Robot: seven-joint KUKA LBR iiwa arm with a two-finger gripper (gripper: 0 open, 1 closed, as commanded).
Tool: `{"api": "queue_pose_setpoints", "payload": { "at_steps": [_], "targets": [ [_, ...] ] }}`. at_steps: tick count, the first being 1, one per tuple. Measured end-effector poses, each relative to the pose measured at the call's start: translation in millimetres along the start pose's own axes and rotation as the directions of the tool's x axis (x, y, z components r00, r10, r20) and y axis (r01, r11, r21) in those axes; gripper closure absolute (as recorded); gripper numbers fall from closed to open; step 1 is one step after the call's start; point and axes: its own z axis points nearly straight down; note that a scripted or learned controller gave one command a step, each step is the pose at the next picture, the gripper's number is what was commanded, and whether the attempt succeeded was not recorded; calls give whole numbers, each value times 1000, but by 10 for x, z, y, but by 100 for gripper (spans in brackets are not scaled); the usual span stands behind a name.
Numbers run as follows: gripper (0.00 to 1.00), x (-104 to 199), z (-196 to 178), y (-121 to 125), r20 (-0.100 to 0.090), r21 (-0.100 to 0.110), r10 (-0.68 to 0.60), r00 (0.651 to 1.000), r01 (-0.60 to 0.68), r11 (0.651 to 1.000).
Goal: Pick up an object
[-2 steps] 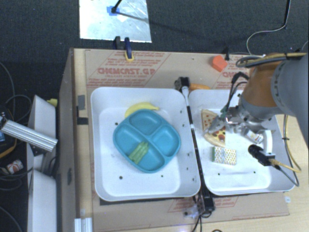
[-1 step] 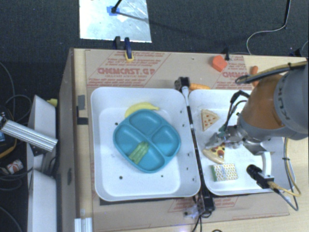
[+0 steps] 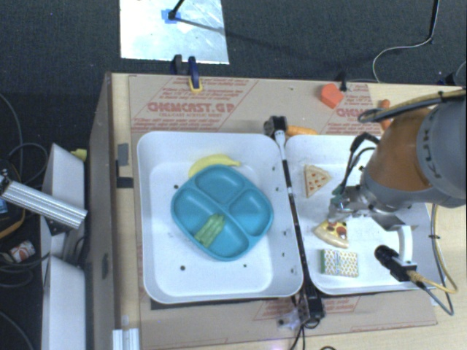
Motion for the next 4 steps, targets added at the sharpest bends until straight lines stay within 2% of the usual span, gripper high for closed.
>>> {"api": "queue_pose_setpoints", "payload": {
  "at_steps": [1,2,3,4],
  "targets": [
    [0,0,2,-2,0,1,0,1000,0,1000],
    [0,79,171,-164,0,19,2,1000,-2,1000],
    [100,79,63,-149,-1,16,1,1000,-1,1000],
    [100,891,-832,220,-1,16,-2,1000,2,1000]
  ]
}}
